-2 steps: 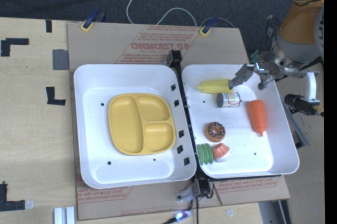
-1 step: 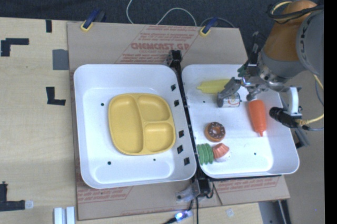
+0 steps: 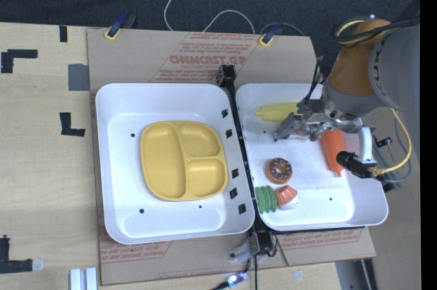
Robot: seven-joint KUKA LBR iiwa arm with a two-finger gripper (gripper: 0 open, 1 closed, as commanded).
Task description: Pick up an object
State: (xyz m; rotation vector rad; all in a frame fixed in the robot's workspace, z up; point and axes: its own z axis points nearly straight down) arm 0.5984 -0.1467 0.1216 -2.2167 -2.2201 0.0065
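The right bin (image 3: 355,213) holds a yellow corn-like piece (image 3: 276,111) at its back, a chocolate donut (image 3: 278,170) in the middle, a green and red toy vegetable (image 3: 274,197) at the front and an orange carrot-like piece (image 3: 332,149) on the right. My gripper (image 3: 295,127) hangs low over the bin's back half, just in front of the yellow piece and left of the orange one. Nothing shows between its fingers.
The left bin (image 3: 113,145) holds a yellow divided plate (image 3: 183,160). A black clip rail (image 3: 234,138) runs between the two bins. Both stand on a cardboard sheet (image 3: 205,56) with clamps at its back corners. The arm's body (image 3: 382,70) looms over the right bin's far right.
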